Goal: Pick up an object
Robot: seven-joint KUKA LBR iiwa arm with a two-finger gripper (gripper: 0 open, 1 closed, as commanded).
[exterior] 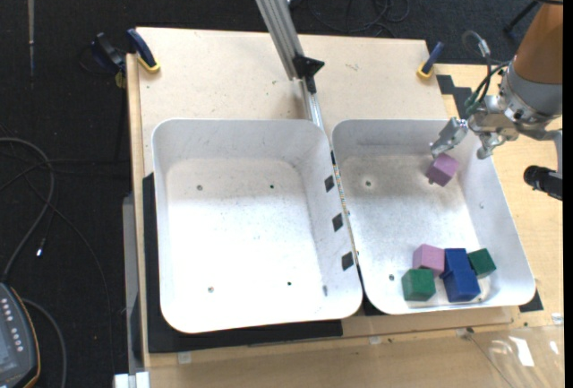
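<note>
My gripper (466, 142) hangs over the far right part of the right bin (385, 144), its two fingers spread apart and open with nothing between them. A purple block (441, 168) lies tilted just below and to the left of the left fingertip (445, 141), outside the gap between the fingers. In the bin's near right corner sit a pink block (429, 257), a green block (418, 284), a blue block (460, 275) and a dark green block (482, 262), all close together.
The left bin (179, 144) stands beside the right one, their walls touching along the middle. A slanted metal rail (273, 10) runs from the back to the bins' shared edge. Clamps (143, 50) sit at the board's far corners.
</note>
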